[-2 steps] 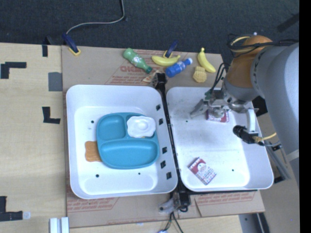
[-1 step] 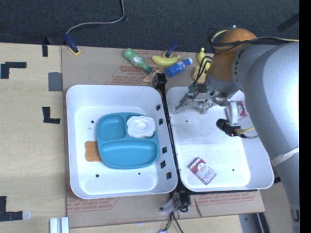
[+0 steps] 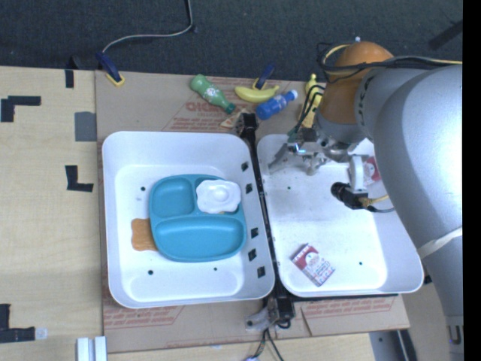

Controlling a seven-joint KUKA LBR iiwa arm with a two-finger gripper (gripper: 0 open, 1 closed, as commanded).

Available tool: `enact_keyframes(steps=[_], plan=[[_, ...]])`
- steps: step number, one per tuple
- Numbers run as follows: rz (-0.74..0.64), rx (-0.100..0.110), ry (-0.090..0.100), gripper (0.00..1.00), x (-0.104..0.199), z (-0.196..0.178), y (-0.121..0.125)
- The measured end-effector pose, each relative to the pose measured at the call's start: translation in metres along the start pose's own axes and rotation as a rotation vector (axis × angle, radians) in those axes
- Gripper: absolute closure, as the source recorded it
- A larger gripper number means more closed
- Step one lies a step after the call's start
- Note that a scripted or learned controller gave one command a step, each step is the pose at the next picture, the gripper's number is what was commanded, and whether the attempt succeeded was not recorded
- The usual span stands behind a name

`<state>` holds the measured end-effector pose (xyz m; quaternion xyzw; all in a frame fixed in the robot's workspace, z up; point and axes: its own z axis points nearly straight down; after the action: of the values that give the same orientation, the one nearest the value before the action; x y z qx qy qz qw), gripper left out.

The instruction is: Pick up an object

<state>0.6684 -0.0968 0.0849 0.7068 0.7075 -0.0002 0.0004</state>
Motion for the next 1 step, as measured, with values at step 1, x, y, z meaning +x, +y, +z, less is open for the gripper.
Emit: enact_keyframes(steps=[1], plan=[[0.000,0.000,-0.001,0.00,0.0004,-0.0001,0.0000]])
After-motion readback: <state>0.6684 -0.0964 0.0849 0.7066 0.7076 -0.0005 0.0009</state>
